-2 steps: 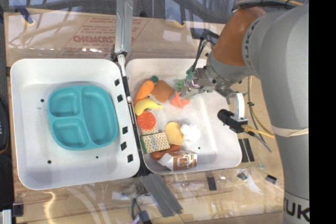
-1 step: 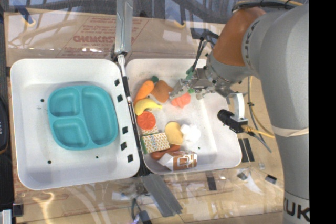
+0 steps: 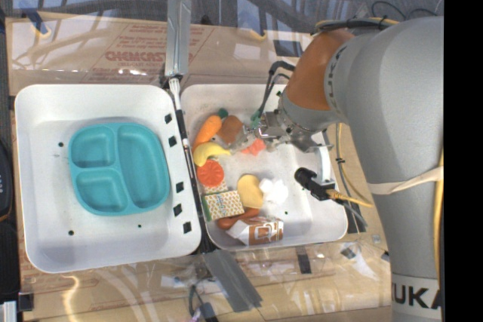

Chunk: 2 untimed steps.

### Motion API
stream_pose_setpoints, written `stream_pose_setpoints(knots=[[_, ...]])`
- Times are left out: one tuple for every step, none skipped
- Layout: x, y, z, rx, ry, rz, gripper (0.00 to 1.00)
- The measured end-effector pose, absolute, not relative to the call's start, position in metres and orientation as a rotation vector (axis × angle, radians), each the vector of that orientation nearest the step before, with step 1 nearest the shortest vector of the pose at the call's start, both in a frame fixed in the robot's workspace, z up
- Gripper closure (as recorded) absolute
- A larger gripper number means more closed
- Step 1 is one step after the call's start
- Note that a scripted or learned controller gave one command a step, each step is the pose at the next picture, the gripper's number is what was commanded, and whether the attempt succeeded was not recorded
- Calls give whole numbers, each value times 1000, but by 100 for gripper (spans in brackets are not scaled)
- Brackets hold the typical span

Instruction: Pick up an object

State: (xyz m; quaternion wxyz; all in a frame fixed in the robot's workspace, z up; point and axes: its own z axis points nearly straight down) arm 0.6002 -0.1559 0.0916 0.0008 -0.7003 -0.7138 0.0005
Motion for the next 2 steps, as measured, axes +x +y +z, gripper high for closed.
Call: stream_pose_setpoints(knots=[[601, -155, 102, -2191, -2246, 3, 100], [621, -87, 222, -2038, -2395, -4, 100]])
